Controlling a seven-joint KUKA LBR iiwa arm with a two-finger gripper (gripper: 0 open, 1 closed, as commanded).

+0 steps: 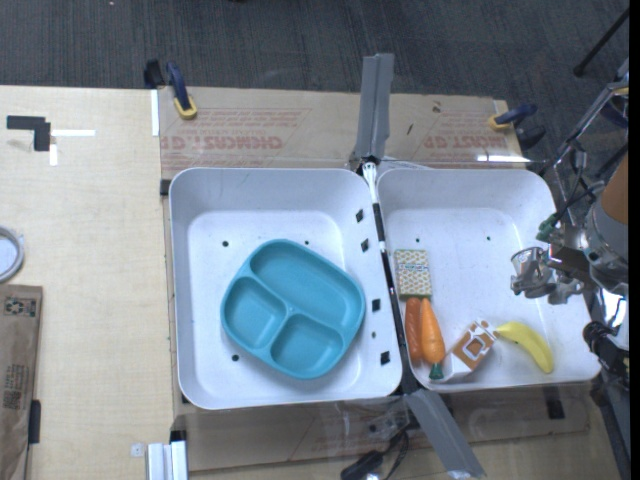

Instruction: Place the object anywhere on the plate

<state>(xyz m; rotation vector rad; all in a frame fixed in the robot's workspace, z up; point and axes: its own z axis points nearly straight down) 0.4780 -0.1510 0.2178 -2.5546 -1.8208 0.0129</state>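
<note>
A blue plate (292, 309) with three compartments lies in the left bin (200, 208). In the right bin (470, 208) an orange carrot (424, 333) lies along the left wall. A small tan sponge or cracker box (412, 273) sits just above the carrot. A little orange-and-white carton (473, 346) and a yellow banana (528, 345) rest near the front. My gripper (530, 272) hangs over the right bin's right side, above and slightly behind the banana. Nothing shows between its fingers.
A grey divider bar (376, 108) rises behind the seam between the two bins. Clamps (180, 90) hold the cardboard at the back. A roll of tape (6, 256) and a brown packet (18, 368) lie on the bench at far left.
</note>
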